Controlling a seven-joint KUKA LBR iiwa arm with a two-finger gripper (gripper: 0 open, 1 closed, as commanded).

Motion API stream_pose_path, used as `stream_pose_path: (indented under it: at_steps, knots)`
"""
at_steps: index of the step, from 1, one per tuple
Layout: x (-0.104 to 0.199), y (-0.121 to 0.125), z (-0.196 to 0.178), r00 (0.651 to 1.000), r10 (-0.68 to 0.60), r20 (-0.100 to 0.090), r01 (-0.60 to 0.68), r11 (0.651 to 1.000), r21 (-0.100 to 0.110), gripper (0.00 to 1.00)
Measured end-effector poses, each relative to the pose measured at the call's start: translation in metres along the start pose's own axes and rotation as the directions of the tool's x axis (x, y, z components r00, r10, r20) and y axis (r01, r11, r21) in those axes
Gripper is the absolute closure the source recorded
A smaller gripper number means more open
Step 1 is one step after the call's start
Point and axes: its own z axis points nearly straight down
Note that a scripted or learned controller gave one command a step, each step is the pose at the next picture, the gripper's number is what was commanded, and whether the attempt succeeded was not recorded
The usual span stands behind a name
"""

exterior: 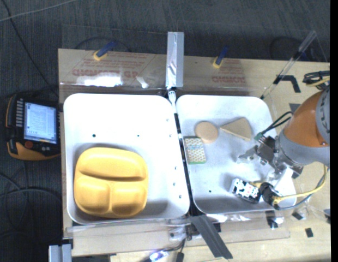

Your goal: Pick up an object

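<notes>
My gripper [252,155] hangs over the right bin [212,201], near its right side, with the grey arm and its orange band [305,125] behind it. A tan wedge [237,128] lies just up and left of it. Beside the wedge sits a round tan disc [206,131]. A small green patterned pad [194,150] lies against the bin's left wall. Below the gripper, near the front right corner, rests a small black and white object [245,189]. A big yellow moulded block [110,180] takes up the front of the left bin [120,113].
A metal post [175,59] stands behind the divider between the bins. A handheld screen unit [34,126] lies left of the bench. Cables and yellow wires [300,192] trail by the arm at the right bin's front right corner.
</notes>
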Motion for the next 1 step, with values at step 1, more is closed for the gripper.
stream_pose_path:
  at_steps: [1]
  knots:
    - [-0.0058, -0.0041, 0.0009, 0.933, -0.36, 0.002, 0.359, 0.933, 0.019, 0.0]
